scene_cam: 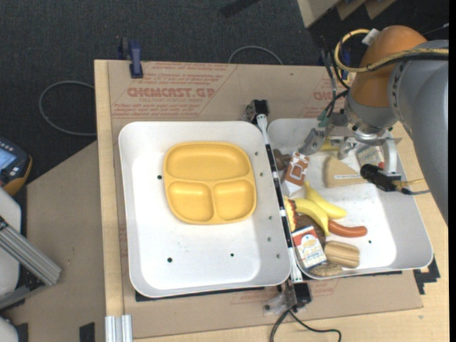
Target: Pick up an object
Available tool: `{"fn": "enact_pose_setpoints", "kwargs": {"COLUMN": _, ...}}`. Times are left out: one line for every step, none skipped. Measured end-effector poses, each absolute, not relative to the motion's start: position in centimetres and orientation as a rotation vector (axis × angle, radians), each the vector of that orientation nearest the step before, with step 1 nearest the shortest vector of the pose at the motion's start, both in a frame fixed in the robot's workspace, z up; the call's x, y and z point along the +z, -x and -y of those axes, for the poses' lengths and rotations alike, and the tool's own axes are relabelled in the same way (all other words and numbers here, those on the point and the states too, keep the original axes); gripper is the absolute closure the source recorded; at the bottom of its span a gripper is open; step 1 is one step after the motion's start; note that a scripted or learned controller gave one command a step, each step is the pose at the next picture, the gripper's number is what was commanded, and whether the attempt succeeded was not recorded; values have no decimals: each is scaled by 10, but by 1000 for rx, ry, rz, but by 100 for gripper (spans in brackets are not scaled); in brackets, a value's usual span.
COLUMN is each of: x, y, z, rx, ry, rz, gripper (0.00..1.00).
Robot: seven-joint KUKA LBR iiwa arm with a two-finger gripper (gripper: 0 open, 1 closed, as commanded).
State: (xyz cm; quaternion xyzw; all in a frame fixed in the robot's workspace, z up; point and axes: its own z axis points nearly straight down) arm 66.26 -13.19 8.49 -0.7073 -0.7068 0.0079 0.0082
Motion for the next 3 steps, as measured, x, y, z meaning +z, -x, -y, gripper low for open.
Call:
{"fn": "enact_pose_setpoints", "kwargs": {"x": 83, "y": -663, "z": 182, "rx": 11, "ry": 2221, "rz": 2209, "gripper": 0}}
{"fn": "enact_pose_setpoints", "kwargs": {"x": 92, "y": -662, "z": 181, "rx": 22, "ry": 2215, "rz": 2206, "gripper": 100}}
{"fn": "enact_pose_setpoints", "kwargs": {"x": 86, "y": -663, "z": 124, "rx": 21, "ry": 2211, "rz": 2212, "gripper": 100}}
